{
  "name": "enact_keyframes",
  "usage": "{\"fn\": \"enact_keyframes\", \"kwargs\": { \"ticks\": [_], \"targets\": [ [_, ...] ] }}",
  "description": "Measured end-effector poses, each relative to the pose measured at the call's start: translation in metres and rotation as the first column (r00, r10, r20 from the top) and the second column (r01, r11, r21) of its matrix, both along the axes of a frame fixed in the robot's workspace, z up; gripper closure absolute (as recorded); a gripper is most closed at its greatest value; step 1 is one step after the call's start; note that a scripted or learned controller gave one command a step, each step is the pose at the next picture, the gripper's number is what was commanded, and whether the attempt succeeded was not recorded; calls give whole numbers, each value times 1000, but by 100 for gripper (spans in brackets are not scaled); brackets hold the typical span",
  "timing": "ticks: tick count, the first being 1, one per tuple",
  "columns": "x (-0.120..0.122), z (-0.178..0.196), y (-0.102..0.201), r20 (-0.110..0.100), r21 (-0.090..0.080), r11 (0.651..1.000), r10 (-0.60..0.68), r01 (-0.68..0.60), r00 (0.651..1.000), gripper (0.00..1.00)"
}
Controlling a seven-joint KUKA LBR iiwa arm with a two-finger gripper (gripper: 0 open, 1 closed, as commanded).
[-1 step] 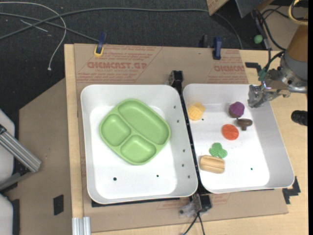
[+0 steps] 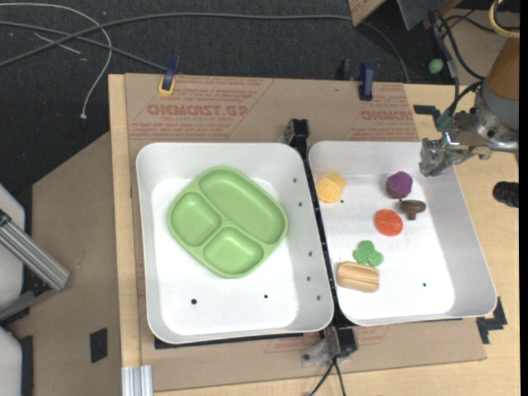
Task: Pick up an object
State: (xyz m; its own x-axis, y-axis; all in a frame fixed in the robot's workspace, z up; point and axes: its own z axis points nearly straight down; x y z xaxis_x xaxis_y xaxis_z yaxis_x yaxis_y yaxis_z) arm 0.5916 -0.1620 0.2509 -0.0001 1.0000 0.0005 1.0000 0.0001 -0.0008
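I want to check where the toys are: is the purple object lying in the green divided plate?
No, the purple object lies in the right bin, while the green divided plate sits in the left bin.

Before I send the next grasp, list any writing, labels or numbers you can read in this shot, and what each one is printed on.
"CHEMCAST GP" reads, roughly, in red on the brown board behind the left bin; the letters are blurred, so the spelling is uncertain.
A second red print of the same kind, on the board behind the right bin, is cut off and too blurred to read in full.
The smaller red lines under both are too small to read.
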Motion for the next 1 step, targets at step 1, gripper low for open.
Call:
{"fn": "enact_keyframes", "kwargs": {
  "ticks": [1],
  "targets": [
    [-6,-61,5,-6,2,1000,0,0,1000,0]
  ]
}}
